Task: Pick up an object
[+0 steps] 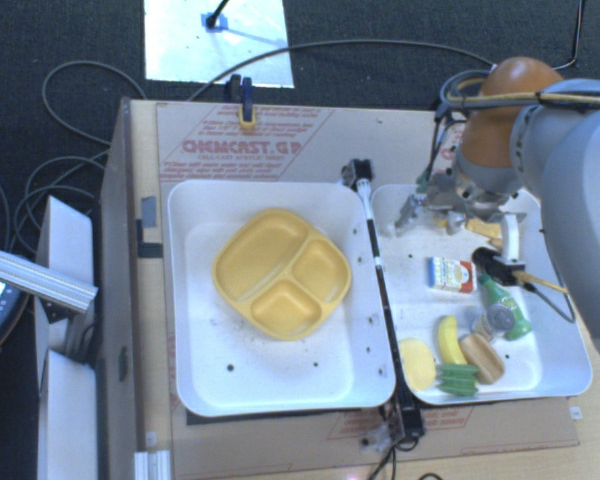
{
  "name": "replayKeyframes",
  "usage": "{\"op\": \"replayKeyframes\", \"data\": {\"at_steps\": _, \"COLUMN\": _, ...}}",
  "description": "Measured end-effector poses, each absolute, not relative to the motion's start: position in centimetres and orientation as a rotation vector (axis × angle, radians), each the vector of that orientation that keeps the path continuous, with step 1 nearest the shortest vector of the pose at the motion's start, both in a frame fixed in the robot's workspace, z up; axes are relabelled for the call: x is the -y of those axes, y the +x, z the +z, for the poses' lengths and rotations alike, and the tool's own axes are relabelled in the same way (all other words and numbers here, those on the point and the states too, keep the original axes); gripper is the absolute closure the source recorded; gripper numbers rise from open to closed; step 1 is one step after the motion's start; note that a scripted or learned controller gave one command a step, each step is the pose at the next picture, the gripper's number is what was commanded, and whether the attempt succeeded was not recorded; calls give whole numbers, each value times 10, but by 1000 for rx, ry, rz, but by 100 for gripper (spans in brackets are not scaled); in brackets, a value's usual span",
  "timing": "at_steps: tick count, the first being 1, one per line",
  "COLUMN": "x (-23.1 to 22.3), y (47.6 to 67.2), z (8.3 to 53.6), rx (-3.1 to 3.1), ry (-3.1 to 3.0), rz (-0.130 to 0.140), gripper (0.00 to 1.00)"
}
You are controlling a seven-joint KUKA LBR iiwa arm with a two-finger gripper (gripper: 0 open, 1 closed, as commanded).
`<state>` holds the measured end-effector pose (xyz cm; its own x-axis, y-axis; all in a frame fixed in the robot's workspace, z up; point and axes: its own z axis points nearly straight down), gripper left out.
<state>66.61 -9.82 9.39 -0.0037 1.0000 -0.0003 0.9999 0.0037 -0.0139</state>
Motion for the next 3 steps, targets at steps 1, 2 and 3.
{"op": "replayKeyframes", "data": {"at_steps": 1, "x": 126, "y": 590, "z": 84, "rx": 2223, "ry": -2221, "rz": 1, "gripper": 0}}
{"op": "replayKeyframes", "data": {"at_steps": 2, "x": 125, "y": 592, "z": 95, "rx": 2227, "ry": -2220, "rz": -3, "gripper": 100}}
{"op": "replayKeyframes", "data": {"at_steps": 3, "x": 42, "y": 587, "z": 185, "rx": 2227, "ry": -2218, "rz": -5, "gripper": 100}}
